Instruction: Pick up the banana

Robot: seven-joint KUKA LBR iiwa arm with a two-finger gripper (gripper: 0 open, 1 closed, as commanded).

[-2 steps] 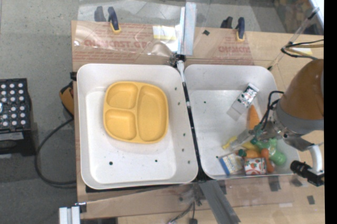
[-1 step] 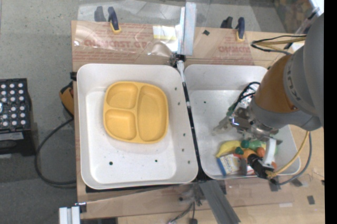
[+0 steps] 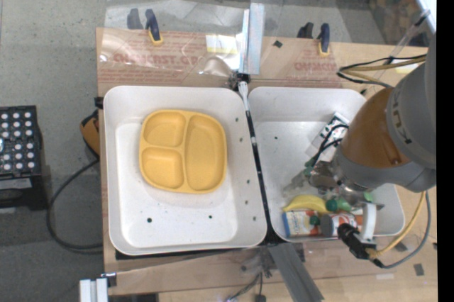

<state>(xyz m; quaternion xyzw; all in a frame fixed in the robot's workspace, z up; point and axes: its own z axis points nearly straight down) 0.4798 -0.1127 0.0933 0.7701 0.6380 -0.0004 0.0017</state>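
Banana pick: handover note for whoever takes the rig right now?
Gripper: low in the right bin, over the clutter at its near side; the wrist hides it, so open or shut cannot be told.
Banana: lying in the right bin beside a flat printed packet, just left of the gripper.
Left bin: holds the yellow divided plate.
Done: the arm is at the banana.
Left: confirm a grasp, then lift.

Divided plate in left bin; banana in right bin, behind box.
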